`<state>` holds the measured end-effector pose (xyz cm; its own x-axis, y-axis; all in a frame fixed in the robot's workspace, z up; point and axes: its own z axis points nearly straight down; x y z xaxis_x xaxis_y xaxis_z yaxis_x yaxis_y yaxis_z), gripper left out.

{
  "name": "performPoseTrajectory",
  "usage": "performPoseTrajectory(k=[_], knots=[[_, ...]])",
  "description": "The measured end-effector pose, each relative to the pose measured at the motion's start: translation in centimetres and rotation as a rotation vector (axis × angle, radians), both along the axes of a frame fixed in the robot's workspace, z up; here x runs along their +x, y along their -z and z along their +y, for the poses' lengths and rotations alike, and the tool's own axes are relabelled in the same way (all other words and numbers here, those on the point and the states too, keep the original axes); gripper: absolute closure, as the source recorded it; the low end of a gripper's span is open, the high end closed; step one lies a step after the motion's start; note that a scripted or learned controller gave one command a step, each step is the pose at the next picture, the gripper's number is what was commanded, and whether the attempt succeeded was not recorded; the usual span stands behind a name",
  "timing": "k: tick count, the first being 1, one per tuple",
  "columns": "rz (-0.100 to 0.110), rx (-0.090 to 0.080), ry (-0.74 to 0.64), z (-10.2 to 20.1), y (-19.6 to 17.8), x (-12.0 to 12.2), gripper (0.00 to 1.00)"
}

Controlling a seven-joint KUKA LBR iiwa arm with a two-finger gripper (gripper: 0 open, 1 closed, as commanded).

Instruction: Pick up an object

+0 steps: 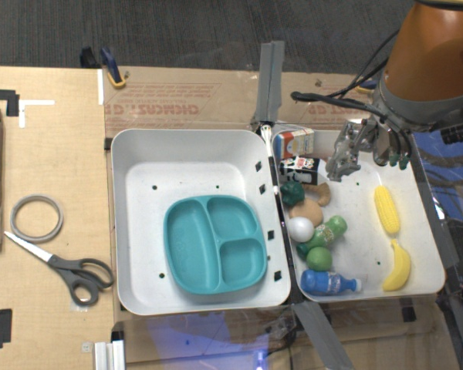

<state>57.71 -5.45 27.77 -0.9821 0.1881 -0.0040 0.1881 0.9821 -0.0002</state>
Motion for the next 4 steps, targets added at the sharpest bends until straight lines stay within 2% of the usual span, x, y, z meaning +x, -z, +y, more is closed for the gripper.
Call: performPoseTrajectory(k=[1, 2, 3, 4], knots=[[-0.001, -0.001, -0.171, -8.5, -0.7, 0.2, 1.0], [-0.001, -0.001, -0.172, -8.5, -0.7, 0.3, 0.0], [-0.002, 0.0, -0.11, -9.0, 18.4, 3.6, 0.0], [0.0, 0.0, 0.159, -16.8, 11.1, -2.0, 0.0]])
